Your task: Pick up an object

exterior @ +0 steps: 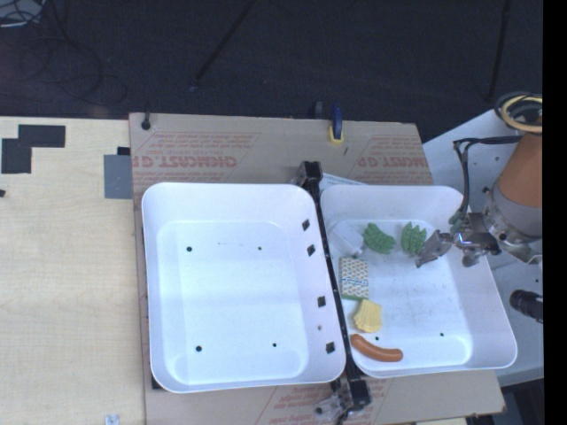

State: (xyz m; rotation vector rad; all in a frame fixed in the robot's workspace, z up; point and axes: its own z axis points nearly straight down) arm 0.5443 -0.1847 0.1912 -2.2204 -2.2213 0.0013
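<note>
Dark floor with loose cables fills the background beyond your bench, and a brown cardboard sheet (266, 153) printed with red lettering lies under both bins. Take the right bin (483, 348) as your landmark: the left bin (230, 370) sits just beside it on its left, the two rims touching along a black clip strip. Inside the right bin, near its far wall, you see two green leafy pieces; the left green piece (379, 238) and the right green piece (413, 238) lie near each other but apart. Toward the bin's left wall lies a checkered white packet (354, 275), with a yellow block (368, 316) just nearer you than it, and an orange sausage (376, 352) along the bin's near-left corner. The arm (523, 184) comes in over the bin's right rim, its orange band above the wrist. The gripper (436, 248) hovers above the bin's far-right part, just beside the right green piece; its grey fingers (429, 252) stand slightly apart with nothing between them.
</note>
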